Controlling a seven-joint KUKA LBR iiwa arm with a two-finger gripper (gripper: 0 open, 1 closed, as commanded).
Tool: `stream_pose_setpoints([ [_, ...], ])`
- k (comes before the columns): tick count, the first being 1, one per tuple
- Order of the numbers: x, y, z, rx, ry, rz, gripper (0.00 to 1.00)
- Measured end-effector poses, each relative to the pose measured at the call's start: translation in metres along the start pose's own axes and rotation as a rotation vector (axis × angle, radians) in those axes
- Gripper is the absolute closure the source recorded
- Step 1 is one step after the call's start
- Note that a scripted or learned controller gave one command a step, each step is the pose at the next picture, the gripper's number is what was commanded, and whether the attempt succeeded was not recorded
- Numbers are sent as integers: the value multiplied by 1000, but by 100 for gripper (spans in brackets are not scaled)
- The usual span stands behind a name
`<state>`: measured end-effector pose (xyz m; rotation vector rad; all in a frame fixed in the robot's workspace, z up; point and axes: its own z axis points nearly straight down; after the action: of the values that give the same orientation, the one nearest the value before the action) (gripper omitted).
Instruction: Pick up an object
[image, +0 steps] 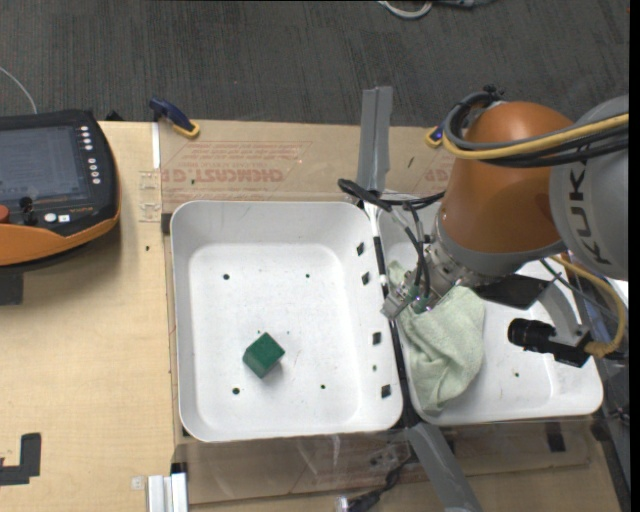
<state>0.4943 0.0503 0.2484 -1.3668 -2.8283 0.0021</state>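
Observation:
A small green cube (264, 355) lies in the left white bin (200, 300), toward its front. A pale green cloth (445, 345) is crumpled in the right bin (560, 395), against its left wall. My gripper (412, 298) hangs from the orange wrist over the cloth's upper left edge, right at the cloth. Whether it touches or grips the cloth I cannot make out.
A teach pendant (50, 185) rests on the bench at the far left. A grey divider post (376, 140) rises between the bins at the back. Black cables and a black fitting (545, 338) lie over the right bin.

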Motion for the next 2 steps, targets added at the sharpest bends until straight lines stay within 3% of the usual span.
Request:
stream_pose_setpoints([
  [2, -15, -32, 8, 0, 0, 322, 100],
])
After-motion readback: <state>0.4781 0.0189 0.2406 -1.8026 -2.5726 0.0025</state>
